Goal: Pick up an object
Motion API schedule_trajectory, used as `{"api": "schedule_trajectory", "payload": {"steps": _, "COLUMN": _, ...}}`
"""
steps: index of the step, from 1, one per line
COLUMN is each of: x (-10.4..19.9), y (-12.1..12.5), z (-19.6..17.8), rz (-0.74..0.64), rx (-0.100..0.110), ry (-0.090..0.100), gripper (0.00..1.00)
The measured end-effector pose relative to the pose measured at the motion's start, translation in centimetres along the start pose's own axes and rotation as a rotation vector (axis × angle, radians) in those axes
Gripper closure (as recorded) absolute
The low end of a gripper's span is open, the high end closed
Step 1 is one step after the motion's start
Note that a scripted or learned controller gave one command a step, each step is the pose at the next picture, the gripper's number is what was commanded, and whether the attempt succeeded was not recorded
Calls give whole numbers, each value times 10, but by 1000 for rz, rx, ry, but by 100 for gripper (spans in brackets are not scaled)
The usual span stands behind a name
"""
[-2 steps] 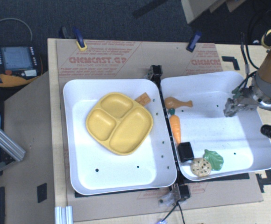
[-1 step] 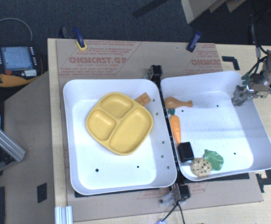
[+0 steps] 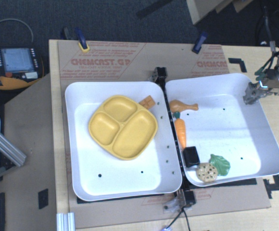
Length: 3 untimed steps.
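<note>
1. My hand (image 3: 251,94) is at the far right of the view, above the right rim of the right bin (image 3: 235,129), near its back corner.
2. I cannot tell if my hand is wide or narrow, because it is small and blurred here. I see nothing held in it.
3. The things I may pick up lie in the right bin, all along its left side, well apart from my hand.
4. A chicken leg (image 3: 183,106) lies near the back left of this bin, with the thin end pointing to the right.
5. Just in front of it is a carrot (image 3: 180,133), lying along the left wall, its green end close to the chicken leg.
6. In front of the carrot there is a small black block (image 3: 191,156), near the left wall.
7. At the front of the bin a round cookie (image 3: 207,172) lies beside a green leafy piece (image 3: 220,164); the two seem to touch.
8. The left bin (image 3: 82,167) holds a yellow plate (image 3: 123,127) with three compartments, placed in the back half.
9. A small brown piece (image 3: 147,102) is just beside the back right edge of the plate.
10. Both bins stand side by side on a brown board (image 3: 106,57) on the surface.
</note>
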State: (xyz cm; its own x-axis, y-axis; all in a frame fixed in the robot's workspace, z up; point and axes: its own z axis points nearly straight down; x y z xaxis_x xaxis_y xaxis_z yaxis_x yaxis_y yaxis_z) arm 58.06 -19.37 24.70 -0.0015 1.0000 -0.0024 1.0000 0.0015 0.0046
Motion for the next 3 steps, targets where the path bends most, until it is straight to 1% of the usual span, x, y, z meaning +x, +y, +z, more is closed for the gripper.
{"api": "schedule_trajectory", "payload": {"steps": 1, "x": 48, "y": -11, "z": 13, "rz": -1, "rx": 7, "ry": 3, "gripper": 100}}
{"api": "schedule_trajectory", "payload": {"steps": 3, "x": 155, "y": -34, "z": 0, "rz": -4, "rx": 7, "ry": 5, "gripper": 100}}
